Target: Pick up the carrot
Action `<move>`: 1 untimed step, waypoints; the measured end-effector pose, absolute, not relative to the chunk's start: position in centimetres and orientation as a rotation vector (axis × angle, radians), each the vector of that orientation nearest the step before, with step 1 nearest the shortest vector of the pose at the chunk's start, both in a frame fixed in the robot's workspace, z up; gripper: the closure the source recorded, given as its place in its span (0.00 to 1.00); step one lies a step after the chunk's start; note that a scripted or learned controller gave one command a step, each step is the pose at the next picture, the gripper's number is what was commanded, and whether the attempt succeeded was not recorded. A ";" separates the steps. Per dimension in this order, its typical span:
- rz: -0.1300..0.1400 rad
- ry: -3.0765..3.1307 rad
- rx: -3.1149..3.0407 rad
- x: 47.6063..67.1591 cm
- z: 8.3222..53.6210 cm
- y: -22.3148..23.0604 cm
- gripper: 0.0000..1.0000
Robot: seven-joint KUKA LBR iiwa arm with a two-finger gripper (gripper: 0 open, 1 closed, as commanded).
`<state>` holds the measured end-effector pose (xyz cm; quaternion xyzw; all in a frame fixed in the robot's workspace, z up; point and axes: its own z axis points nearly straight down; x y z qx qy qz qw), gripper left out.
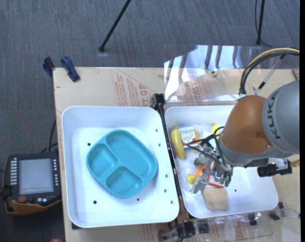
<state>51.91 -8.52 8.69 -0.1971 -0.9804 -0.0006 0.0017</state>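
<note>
Nearest you, just below the hand (208,178), a pale bread roll (215,199) lies at the front of the right bin (263,198). The hand sits low in that bin, fingers pointing down-left; you cannot tell whether they are spread or clenched. A thin orange strip, likely the carrot (199,171), shows just left of the hand, touching or partly under it. A yellow banana (178,142) lies up-left. Far left of the hand, the left bin (76,125) carries a blue divided plate (122,162).
</note>
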 end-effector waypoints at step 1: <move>-0.005 -3.084 -0.610 52.2 9.9 -8.3 1.00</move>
